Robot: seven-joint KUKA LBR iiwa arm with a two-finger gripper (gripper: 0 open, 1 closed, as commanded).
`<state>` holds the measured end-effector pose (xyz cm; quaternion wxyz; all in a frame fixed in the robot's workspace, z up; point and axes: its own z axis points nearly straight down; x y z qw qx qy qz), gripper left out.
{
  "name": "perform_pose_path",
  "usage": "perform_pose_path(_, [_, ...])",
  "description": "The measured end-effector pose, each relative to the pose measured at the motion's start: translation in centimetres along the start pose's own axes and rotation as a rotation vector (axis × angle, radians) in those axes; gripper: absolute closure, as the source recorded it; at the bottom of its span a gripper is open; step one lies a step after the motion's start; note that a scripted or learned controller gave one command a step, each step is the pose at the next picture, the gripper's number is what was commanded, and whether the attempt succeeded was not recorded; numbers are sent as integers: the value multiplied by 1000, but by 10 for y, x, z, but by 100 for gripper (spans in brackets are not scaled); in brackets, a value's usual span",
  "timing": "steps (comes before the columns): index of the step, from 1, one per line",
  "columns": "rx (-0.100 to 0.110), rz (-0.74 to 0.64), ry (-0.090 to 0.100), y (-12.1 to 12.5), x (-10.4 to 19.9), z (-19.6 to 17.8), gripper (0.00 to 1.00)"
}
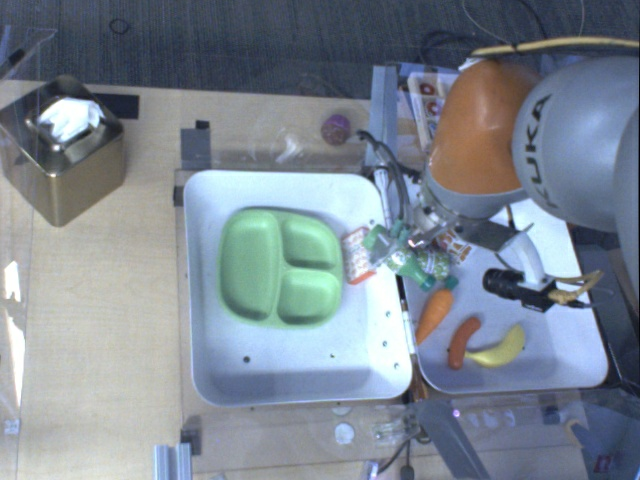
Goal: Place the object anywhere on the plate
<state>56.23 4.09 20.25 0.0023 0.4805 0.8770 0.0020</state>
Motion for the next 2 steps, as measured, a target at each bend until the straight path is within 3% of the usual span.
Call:
perform_pose_path(1, [0, -104, 1, 60, 47, 4, 100])
perform_pose_path(2, [-1, -103, 0, 60, 47, 3, 0])
